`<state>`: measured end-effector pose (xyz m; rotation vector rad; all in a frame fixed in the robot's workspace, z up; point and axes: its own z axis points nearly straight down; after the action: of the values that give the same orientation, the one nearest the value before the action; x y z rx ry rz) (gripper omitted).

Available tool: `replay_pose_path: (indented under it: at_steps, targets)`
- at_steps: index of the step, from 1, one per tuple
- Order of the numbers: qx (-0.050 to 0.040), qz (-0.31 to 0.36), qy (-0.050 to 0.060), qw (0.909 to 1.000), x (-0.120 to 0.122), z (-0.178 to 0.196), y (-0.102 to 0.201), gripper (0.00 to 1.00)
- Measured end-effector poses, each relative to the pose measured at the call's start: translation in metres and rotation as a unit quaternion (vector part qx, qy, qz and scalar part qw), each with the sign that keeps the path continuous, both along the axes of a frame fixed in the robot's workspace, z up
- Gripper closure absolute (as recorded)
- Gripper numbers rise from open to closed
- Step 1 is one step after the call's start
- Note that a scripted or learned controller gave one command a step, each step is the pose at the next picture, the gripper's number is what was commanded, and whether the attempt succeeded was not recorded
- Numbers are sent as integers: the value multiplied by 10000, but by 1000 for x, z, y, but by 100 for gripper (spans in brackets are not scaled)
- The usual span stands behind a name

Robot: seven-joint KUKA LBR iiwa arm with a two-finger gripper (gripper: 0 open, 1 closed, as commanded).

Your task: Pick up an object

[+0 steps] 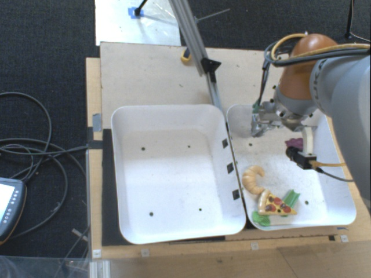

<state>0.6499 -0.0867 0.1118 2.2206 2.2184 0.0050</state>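
My gripper [257, 130] hangs over the far left part of the right bin [339, 212], close to its back wall, with nothing seen in it. A tan toy croissant [253, 179] lies toward the bin's near left side. Just in front of it rests a toy pizza slice [277, 205] on top of a green piece [291, 197]. A small purple object [294, 142] sits to the right of the gripper, partly hidden by the arm's wrist and a black attachment [298, 156].
The left bin [119, 155] stands beside the right one, sharing a divider with black clips [229, 167]. A grey pole [194, 33] slants across the bench behind the bins. Cables and a tablet [8, 204] lie on the floor at left.
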Motion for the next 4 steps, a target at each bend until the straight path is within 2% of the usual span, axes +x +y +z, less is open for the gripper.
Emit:
replay_pose_path:
  at_steps: [2, 3, 4]
  targets:
    - [-6, 26, -21, 10000, -4, 115, 4, 100]
    - [9, 62, 3, 10000, 1, 125, 64, 100]
    - [10, 62, 8, 10000, -3, 131, 122, 100]
